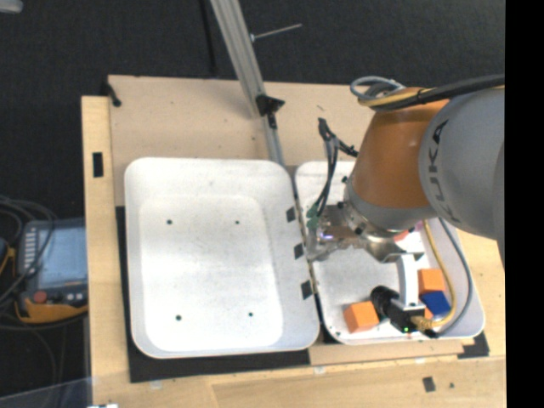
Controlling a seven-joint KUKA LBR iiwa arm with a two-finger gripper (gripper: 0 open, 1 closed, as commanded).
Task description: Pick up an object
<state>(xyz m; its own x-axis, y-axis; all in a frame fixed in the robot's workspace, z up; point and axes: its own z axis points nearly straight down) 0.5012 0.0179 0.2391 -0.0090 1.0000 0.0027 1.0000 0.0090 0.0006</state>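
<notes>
Closest to the lens is my grey arm (459,155) with its orange band, hanging over the shallow white right-hand bin (473,320). My gripper (330,236) sits low at that bin's left wall, just beside the shallow white left-hand bin (204,253). My own wrist hides it, so I cannot tell how far open it is or whether it has hold of anything. A small orange cube (360,315) lies by the right-hand bin's near wall, left of centre. A flat orange block (431,279) and a blue block (435,302) lie touching in its near right part.
</notes>
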